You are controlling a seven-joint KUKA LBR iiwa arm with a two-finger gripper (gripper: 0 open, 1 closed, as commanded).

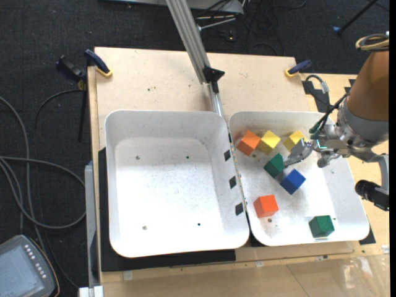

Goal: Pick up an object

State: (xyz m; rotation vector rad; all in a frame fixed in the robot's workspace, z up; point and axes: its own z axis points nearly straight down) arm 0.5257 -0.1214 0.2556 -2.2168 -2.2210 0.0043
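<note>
1. The gripper (310, 153) hung at the frame's right, fingers spread, grasping nothing.
2. Blocks crowded beneath: orange (249, 143), yellow (270, 142), green (274, 165), blue (292, 180).
3. No writing was readable.

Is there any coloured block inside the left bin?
No, all the blocks, such as the blue block and the orange block, lie in the right bin, not the left bin.

Grey arm (365, 119), orange band, black cables, metal wrist.
</note>
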